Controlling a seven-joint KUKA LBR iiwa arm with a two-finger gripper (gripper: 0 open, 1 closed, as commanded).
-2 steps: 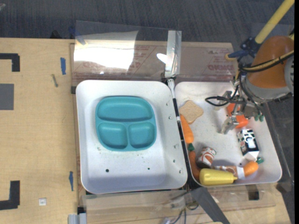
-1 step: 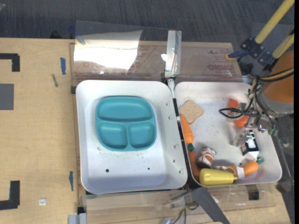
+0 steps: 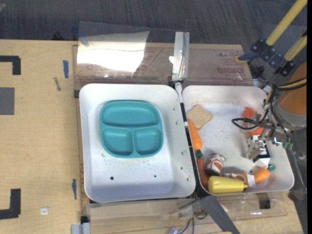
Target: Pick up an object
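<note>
from the camera view i'm looking down on the right bin, my landmark here, and i'm judging this as the reach-and-descend step: nothing is lifted yet. the gripper is hanging low over the right side of that bin, the arm coming in over its right wall. i can't tell how the end effector is set, since cables and metal parts are cluttering it, and i'm seeing no object caught in it.

the candidates are all lying inside the right bin: a carrot along its left wall, a bread slice near its upper left, a yellow bottle along its front wall, a small carrot at its front right, just below the gripper. the teal tray is sitting in the neighbouring bin, left of the right bin.

next, i'm thinking the move calls for settling on one piece, likely the small carrot, and centring over it before closing.
</note>
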